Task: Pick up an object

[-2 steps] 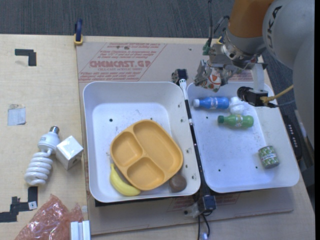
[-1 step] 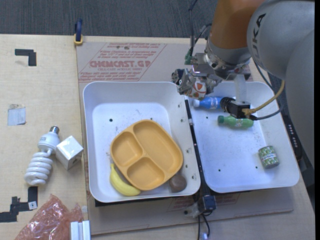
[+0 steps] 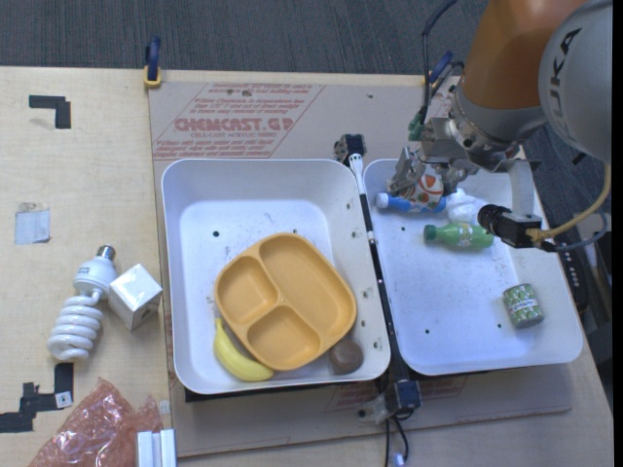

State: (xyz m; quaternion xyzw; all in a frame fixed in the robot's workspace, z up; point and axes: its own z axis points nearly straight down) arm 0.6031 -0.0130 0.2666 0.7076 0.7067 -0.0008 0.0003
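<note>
arm (image 3: 531,56) reaching in from upper right | claw (image 3: 421,178) low over top-left corner of right bin (image 3: 458,348), among a small orange-and-white item (image 3: 429,188), grip state cannot tell | green bottle (image 3: 459,234) just below it | green-dotted can (image 3: 523,305) lower right | left bin (image 3: 190,261): yellow tray (image 3: 284,302), banana (image 3: 237,356)

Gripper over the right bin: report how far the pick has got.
Done: the gripper has reached the far corner of the right bin, over a small colourful object. In hand: nothing visibly between its fingers. Left: grasp and lift; the green bottle and round green container lie untouched.
</note>
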